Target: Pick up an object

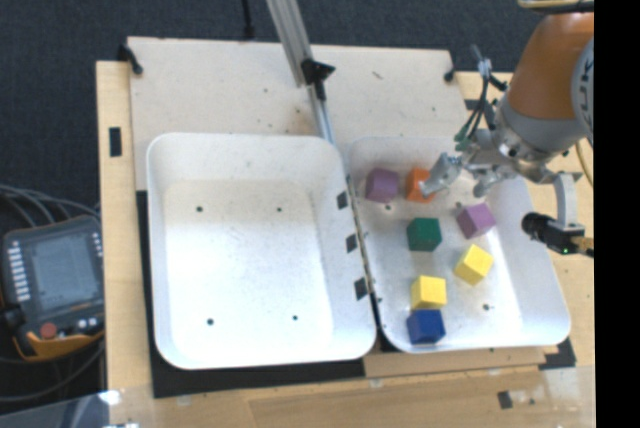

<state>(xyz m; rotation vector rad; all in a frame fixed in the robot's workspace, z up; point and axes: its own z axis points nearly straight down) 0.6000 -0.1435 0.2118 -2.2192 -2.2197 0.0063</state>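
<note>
Several small blocks lie in the right bin [540, 301]: a purple one [381, 184], an orange one [416, 184], a green one [424, 235], a second purple one [475, 219], two yellow ones [474, 263] [429, 292] and a blue one [426, 326]. My gripper [462, 178] hangs over the far part of this bin, open, with nothing between its fingers. Its left fingertip [438, 176] is right beside the orange block. The second purple block lies just below the gripper.
The left bin [250, 246] adjoins the right one along a shared edge. A slanted aluminium pole [290, 26] comes down from the top to the gap between the bins. A teach pendant [55, 276] sits off the bench at the left.
</note>
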